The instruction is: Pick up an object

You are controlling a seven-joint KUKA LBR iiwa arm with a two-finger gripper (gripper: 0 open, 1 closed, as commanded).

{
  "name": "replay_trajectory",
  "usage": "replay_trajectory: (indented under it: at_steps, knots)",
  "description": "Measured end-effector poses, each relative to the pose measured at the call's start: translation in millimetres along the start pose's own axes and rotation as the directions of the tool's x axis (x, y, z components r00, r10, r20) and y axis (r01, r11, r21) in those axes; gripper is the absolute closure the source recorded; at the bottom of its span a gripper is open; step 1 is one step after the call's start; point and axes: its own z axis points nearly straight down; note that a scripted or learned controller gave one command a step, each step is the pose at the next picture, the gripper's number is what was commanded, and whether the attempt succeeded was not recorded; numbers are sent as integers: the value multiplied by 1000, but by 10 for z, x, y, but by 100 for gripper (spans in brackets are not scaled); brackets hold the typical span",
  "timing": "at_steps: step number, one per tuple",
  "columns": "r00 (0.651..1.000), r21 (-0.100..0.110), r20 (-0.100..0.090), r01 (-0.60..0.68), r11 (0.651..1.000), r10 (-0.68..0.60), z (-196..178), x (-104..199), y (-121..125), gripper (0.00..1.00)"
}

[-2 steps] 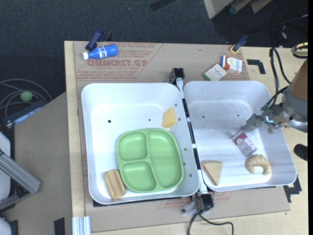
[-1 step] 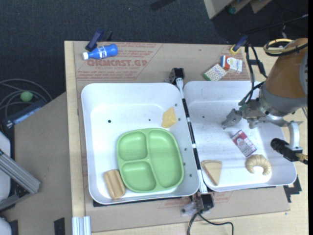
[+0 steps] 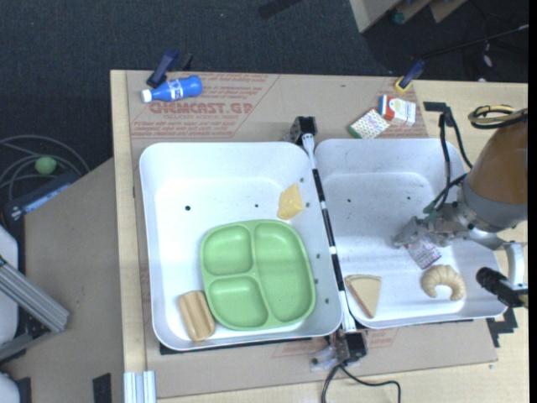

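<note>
My gripper (image 3: 414, 235) hangs low in the right bin (image 3: 369, 162), toward its right side, on the grey arm with the orange band (image 3: 503, 179). Right beside it, on the lower right, lies a small grey and pink packet (image 3: 426, 253), touching or partly under the gripper. A tan croissant (image 3: 443, 281) rests near the bin's front right corner. A wedge of sandwich (image 3: 363, 293) lies at the front left of the same bin. In the left bin (image 3: 168, 183) sit a green divided plate (image 3: 255, 274), a yellow wedge (image 3: 290, 201) and a tan waffle stick (image 3: 195, 315).
On the bench behind the bins lie a blue and white bottle (image 3: 172, 89) and two small cartons (image 3: 369, 124) (image 3: 397, 110). Black cables (image 3: 449, 141) run along the right bin's far right edge. The ridge between the bins (image 3: 323, 217) stands left of the gripper.
</note>
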Motion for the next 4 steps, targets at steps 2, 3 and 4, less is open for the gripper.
replay_trajectory:
  at_steps: [2,3,4]
  knots:
    - [1000,-4,0,4,1000,-4,-12,21,190,0]
    - [1000,-6,1,3,1000,-3,-110,16,191,100]
    - [1000,-8,0,4,1000,-4,-21,820,468,100]
